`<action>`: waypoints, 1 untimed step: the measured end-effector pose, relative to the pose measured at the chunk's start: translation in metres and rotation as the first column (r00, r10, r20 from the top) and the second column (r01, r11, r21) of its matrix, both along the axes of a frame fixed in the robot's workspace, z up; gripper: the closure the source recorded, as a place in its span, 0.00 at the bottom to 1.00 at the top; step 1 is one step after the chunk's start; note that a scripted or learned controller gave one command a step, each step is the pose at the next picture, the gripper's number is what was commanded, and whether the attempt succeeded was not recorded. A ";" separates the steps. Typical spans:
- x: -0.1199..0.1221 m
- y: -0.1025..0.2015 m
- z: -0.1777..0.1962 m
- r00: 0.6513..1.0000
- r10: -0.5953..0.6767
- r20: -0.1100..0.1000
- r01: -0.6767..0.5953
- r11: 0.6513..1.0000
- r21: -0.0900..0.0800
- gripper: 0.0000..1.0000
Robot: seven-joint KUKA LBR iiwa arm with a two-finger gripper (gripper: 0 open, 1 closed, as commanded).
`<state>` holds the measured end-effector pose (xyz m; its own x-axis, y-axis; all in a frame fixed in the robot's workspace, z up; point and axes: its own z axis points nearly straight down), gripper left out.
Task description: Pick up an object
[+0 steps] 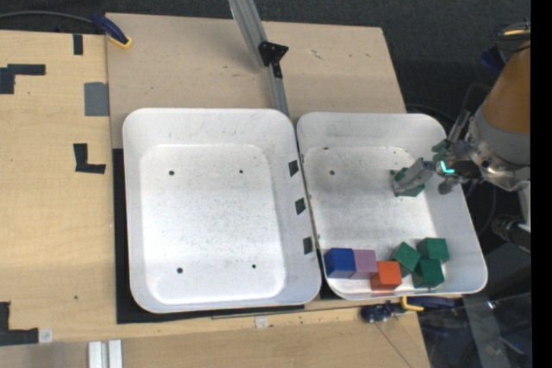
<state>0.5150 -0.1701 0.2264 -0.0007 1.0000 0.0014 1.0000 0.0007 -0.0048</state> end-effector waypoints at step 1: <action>0.001 0.000 0.002 1.000 0.001 0.003 -0.001 1.000 -0.001 0.00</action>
<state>0.5158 -0.1702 0.2281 -0.0020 1.0000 0.0006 1.0000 0.0020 -0.0013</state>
